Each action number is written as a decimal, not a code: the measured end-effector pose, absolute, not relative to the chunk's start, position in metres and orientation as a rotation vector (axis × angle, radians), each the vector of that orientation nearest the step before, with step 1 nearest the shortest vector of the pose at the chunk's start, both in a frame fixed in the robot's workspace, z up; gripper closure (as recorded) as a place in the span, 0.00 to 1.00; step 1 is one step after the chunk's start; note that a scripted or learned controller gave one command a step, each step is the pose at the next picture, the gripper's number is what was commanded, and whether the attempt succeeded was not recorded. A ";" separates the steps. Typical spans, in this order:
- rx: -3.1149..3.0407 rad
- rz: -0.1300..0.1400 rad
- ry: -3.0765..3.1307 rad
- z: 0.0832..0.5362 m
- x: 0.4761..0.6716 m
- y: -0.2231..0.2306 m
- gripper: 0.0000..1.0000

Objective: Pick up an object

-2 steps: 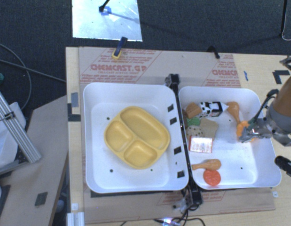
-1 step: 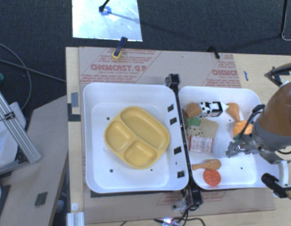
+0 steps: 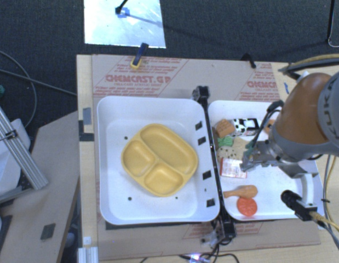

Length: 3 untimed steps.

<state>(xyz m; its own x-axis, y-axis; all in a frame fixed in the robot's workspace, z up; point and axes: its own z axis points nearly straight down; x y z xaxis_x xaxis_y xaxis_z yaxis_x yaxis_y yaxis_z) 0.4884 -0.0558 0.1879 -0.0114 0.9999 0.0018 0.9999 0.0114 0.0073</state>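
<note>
The right bin (image 3: 279,212) holds several small objects. A tan block (image 3: 224,128) and a black-and-white toy (image 3: 246,126) lie at its far left, with a green item (image 3: 227,142) just below them. A white packet with red print (image 3: 231,168) lies flat near the bin's left wall. A tan drumstick-shaped piece (image 3: 241,192) and a red disc (image 3: 247,206) sit near the front. My gripper (image 3: 250,161) is low over the bin, right at the packet's right edge; the wrist hides its tips. Nothing is visibly held.
The left bin (image 3: 111,147) holds a yellow three-section plate (image 3: 159,159). A black divider with clips (image 3: 210,158) runs between the bins. My arm's orange and grey body (image 3: 300,125) covers the right bin's right half. A black fitting (image 3: 294,201) sticks out near the front right.
</note>
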 end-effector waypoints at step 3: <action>2.211 0.006 2.229 0.390 0.487 0.113 1.00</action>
<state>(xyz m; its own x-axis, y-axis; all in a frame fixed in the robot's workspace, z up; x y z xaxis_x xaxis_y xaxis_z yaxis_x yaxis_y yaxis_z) 0.4869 0.1134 0.3902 -0.0081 1.0000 0.0015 1.0000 0.0081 0.0043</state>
